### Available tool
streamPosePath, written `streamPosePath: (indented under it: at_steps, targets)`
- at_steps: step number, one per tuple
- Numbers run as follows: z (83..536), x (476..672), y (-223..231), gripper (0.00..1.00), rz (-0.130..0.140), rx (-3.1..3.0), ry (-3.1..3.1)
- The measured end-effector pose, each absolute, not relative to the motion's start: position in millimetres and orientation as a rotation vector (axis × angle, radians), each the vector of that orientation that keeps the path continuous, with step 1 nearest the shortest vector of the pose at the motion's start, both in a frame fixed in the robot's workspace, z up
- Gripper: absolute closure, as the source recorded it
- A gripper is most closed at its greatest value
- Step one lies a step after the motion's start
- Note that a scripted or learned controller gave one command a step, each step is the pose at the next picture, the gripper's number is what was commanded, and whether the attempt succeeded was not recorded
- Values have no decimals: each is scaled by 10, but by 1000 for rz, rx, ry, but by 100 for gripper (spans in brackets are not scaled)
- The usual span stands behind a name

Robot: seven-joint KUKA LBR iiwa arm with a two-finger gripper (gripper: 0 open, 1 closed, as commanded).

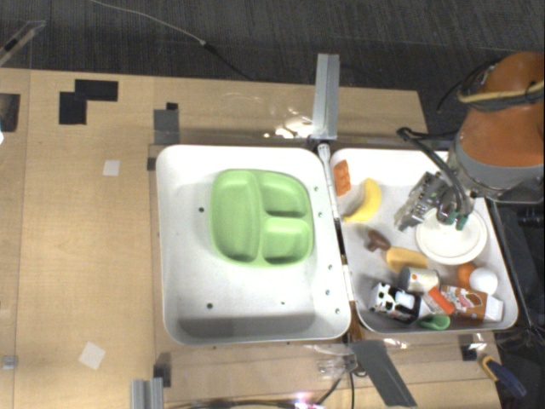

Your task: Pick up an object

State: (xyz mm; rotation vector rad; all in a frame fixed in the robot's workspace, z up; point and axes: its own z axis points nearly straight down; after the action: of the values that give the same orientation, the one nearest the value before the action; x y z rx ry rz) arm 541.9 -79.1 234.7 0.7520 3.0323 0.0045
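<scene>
We log a green divided plate (260,216) in the left bin (183,254). In the right bin (509,279), the gripper (419,207) hangs at three o'clock of a banana (367,201), above a white plate (451,239); its fingers' state we cannot tell.

— What are the surfaces like?
— The desk (77,228) is pale matt wood. Both bins (247,322) look like smooth white plastic.
— And the tray?
— The green tray (260,216) is smooth, slightly glossy plastic; the pincer (430,198) is bare metal.
</scene>
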Motion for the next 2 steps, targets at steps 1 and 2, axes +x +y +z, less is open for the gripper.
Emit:
streamPosePath:
  at_steps: [1,2]
  targets:
    - [1528,4855,-1228,100,-1,696,3065]
    - [1986,5678,-1416,100,1,483,3094]
